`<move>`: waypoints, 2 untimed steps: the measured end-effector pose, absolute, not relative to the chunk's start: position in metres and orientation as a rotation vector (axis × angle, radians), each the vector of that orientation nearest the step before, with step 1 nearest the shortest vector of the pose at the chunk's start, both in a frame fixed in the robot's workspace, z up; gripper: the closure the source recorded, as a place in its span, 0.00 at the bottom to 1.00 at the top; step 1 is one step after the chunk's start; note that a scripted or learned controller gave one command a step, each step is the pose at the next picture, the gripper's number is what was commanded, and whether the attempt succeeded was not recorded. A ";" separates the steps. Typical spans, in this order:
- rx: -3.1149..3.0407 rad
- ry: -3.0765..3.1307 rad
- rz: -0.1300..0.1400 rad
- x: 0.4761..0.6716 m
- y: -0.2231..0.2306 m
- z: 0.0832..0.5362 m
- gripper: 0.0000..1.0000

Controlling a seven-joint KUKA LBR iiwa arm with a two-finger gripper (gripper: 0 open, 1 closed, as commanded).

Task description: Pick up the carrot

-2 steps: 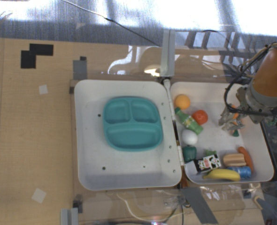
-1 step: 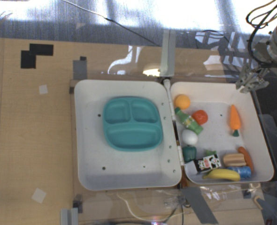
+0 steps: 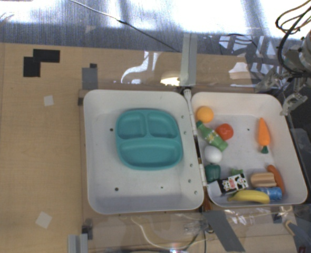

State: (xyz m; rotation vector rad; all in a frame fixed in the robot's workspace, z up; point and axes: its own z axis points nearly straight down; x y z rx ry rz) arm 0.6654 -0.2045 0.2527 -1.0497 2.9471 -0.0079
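1. Lying in the right bin (image 3: 282, 107), the carrot (image 3: 264, 133) rests flat on the white floor near the far-right wall, orange body pointing away from the camera and its small green top (image 3: 264, 149) toward the near side.
2. Free space surrounds it: the red tomato (image 3: 224, 131) is well apart on one side, the hot dog (image 3: 275, 177) and bread roll (image 3: 263, 179) are nearer the front, and nothing touches it.
3. It looks like a toy of hard plastic, so I judge it light, stiff and not fragile, yet smooth and tapered, which makes it apt to slip or roll out of a pinch.
4. The best hold is probably across the thick middle of the orange body, fingers closing on its two long sides, not on the narrow tip or the tiny green end.
5. The gripper (image 3: 291, 96) hangs at the bin's far-right corner, near the carrot but above and apart from it; whether its jaws are spread or pressed together I cannot tell, as they are blurred against the clutter.
6. The teal tray (image 3: 147, 138) sits in the left bin (image 3: 97, 152), away from the work.
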 end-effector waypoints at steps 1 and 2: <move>-1.460 2.778 0.001 0.614 -0.204 0.129 0.00; -1.639 2.657 -0.038 0.640 -0.210 0.102 0.00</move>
